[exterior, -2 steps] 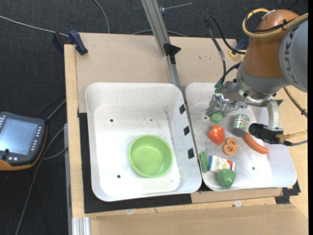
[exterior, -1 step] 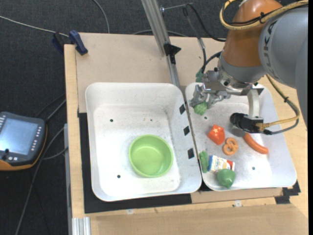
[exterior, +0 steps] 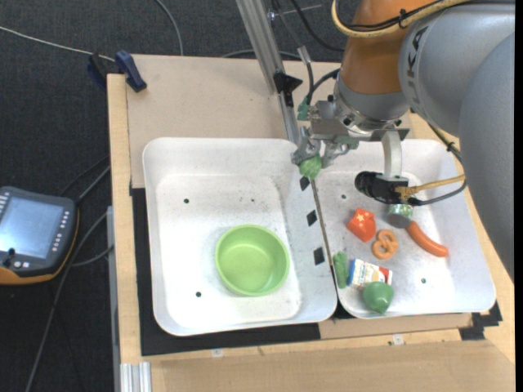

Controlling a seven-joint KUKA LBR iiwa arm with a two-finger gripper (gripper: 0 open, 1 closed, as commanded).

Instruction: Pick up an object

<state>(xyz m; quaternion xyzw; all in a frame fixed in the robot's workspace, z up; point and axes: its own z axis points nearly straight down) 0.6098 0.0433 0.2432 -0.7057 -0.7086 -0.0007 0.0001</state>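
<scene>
Teach pendant (exterior: 33,233) with lit screen, off the bench, far left of the green bowl (exterior: 252,260). Blue clamp (exterior: 131,70) on the bench corner, up and left of the bowl, well apart. Bowl sits upright in the left bin (exterior: 151,162), toward its near right corner, hollow side up. Up and right of the bowl, over the ridge where the two bins meet, the gripper (exterior: 310,160) points down with jaws clenched on a small green piece (exterior: 310,168), which hangs at the fingertips clear of the bin floor. Right of the bowl, in the right bin (exterior: 482,288): printed carton (exterior: 365,272) lying flat, nearest the bowl; green round fruit (exterior: 376,297) touching the carton's near side; red pepper (exterior: 361,224) farther back; pretzel-shaped ring (exterior: 385,245) just beside the pepper; orange carrot (exterior: 427,239) farthest from the bowl, lying at a slant.
</scene>
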